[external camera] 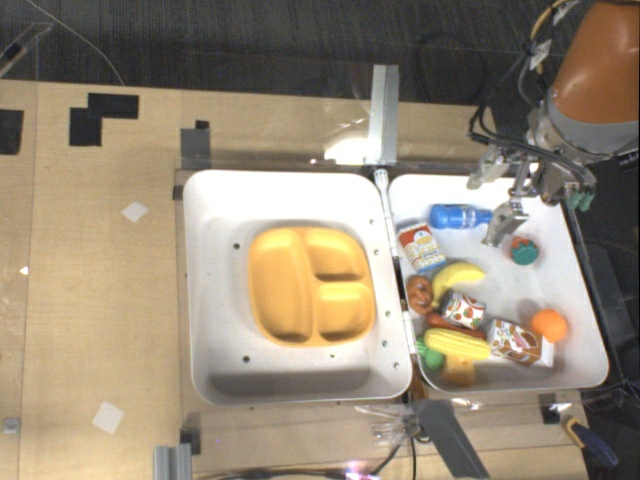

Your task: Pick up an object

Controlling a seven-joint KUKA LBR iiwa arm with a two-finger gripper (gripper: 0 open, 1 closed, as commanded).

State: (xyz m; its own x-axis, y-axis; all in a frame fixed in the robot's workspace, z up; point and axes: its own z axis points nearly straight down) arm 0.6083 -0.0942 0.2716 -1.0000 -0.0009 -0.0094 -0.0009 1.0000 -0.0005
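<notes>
Currently the end effector [505, 220], whose opening cannot be told, is hung between the blue bottle [459, 216] at nine o'clock and green ball [524, 252] at five, so either could be knocked aside.

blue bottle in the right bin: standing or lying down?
Lying down: the blue bottle rests on its side on the right bin floor, its length running left-right.
</notes>
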